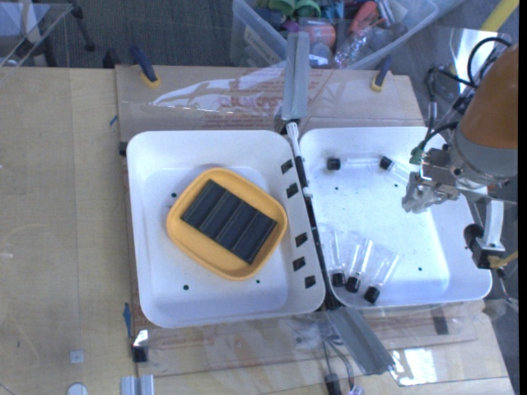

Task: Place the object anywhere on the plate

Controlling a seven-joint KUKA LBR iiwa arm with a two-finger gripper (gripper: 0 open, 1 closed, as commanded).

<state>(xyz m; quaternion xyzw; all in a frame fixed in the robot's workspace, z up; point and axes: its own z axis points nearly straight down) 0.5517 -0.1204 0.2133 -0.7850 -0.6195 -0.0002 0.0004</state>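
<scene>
Several clear tubes with black caps are seen as the task's things. Three of them (356, 263) lie side by side at the near edge of the right bin (428, 245), below and left of the tool (416, 197). One more tube (358, 164) lies left of the tool and slightly farther back, capped black at both ends. The tubes are transparent and hard to make out against the white floor. The tool hangs over the right bin's right part, nothing seen between it and the tubes; how its fingers stand cannot be told. Far left of the tool, the left bin (156, 245) holds a yellow plate (183, 220) with a dark ribbed slab (229, 220) on it. Behind the bins, a clear tub (329, 11) of coloured items stands off the bench (58, 220).
</scene>
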